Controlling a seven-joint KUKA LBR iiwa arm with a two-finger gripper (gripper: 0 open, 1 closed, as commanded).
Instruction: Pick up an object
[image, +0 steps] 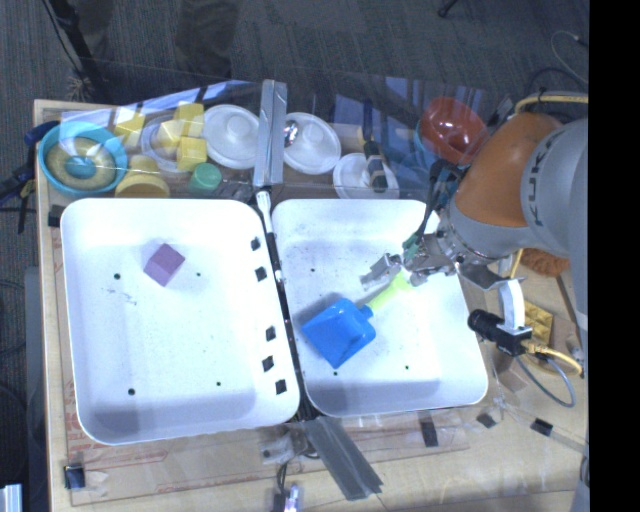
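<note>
Bins sit side by side on the bench (520, 420), and the gripper (392, 268) hangs low over the right bin (440, 375), reached in from the arm's side at a slant, a pose that suits a grab at what lies below it. Its metal parts show just above a yellow-green handle (385, 292), but I cannot tell how it is set or whether it has hold of anything. That handle runs down and away from the gripper to a blue scoop (338, 333), which rests on the bin floor just beyond the gripper, toward the divider. I judge this scoop the likely target, since it is the nearest thing. A purple block (164, 264) lies well apart from the gripper, across the divider in the left bin (100, 400). Cups and lids (230, 135) are crowded past both bins, out of the working area.
</note>
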